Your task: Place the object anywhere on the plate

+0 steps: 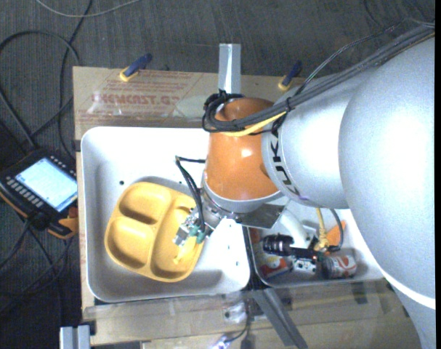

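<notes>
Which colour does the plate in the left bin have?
The plate is yellow, with divided compartments; the camera view shows it best.

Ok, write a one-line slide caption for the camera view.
KUKA arm's gripper hovering over the right edge of a yellow divided plate in the left white bin.

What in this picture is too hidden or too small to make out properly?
- Gripper: too small in the camera view to tell whether it is carrying anything.
- Right bin: the arm covers most of it; the items inside are a jumble, hard to name.
- Yellow plate: its right edge is partly hidden under the gripper.
- Handheld screen: too blurred to read.
</notes>
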`<state>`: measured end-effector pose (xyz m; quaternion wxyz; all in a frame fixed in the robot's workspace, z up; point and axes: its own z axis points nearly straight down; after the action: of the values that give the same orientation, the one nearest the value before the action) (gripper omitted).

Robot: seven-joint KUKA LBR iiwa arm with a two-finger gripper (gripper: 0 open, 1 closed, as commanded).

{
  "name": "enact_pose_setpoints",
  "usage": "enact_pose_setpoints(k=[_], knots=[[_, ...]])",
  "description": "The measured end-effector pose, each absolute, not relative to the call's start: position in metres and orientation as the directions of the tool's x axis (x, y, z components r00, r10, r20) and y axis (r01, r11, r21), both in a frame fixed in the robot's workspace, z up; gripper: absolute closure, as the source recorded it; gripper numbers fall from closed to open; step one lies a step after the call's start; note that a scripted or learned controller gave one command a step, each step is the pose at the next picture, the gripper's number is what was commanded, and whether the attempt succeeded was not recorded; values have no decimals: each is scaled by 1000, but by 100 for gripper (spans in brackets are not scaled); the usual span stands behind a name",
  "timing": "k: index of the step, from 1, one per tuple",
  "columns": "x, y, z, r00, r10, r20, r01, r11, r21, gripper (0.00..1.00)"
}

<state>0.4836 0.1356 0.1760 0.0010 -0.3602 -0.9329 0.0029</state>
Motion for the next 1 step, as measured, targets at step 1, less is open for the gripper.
enact_pose_setpoints(k=[1], knots=[[482, 217, 137, -809, 588, 2, 588, 809, -6, 100]])
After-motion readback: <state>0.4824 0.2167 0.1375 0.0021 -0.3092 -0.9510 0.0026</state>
